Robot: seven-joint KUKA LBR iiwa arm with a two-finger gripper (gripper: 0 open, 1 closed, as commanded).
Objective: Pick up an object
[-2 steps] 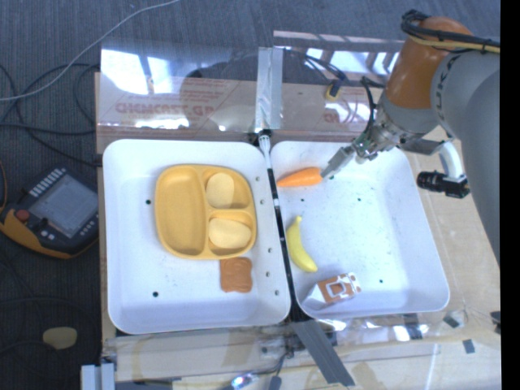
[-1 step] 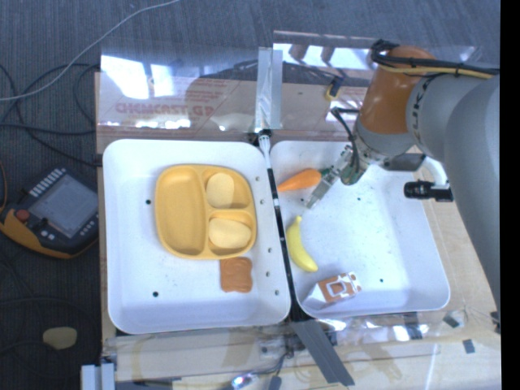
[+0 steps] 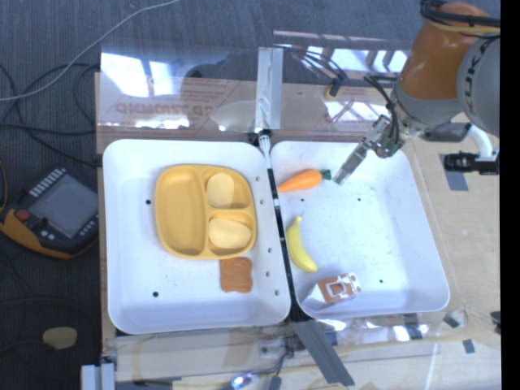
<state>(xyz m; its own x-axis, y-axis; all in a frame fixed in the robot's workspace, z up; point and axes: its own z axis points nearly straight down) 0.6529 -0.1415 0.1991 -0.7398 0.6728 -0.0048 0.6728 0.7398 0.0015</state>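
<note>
You see the gripper [image 3: 348,169] tip just right of the carrot [image 3: 299,180] in the right bin [image 3: 406,218], w/ nothing between the fingers; spread or pressed, can't tell. Banana [image 3: 302,248] and small box [image 3: 338,288] lie nearer. Left bin [image 3: 130,242]: yellow tray [image 3: 179,214], cracker [image 3: 236,275].

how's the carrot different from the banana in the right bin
The carrot is orange with a green tip; the banana is yellow. The carrot lies roughly crosswise near the bin's far left corner, its green end toward the gripper; the banana runs lengthwise lower down along the left wall. The carrot is straight and tapered; the banana curves. Both lie flat in the right bin, close to the divider between the bins.
</note>
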